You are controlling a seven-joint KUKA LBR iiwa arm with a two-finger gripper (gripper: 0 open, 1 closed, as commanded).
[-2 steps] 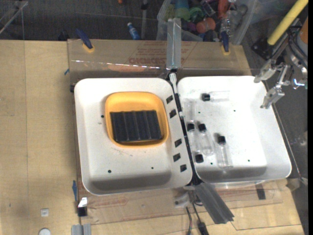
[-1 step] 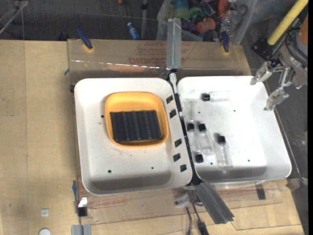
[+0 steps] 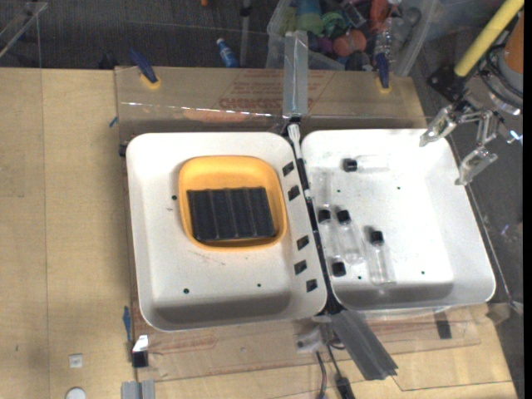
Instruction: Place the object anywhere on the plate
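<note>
An orange-yellow plate [image 3: 226, 167] lies in the left white bin [image 3: 158, 248]. A black ribbed rectangular object [image 3: 231, 214] rests flat on the plate and covers most of its middle. My gripper [image 3: 455, 145] hangs over the far right edge of the right bin [image 3: 432, 181], far from the plate. It is open, with nothing between its metal fingers [image 3: 435, 128].
Several small clear vials with black caps lie in the right bin, one near the back [image 3: 350, 165] and others by the divider [image 3: 342, 218] and toward the front [image 3: 376, 238]. A crate of coloured toys [image 3: 349, 11] stands behind the bench.
</note>
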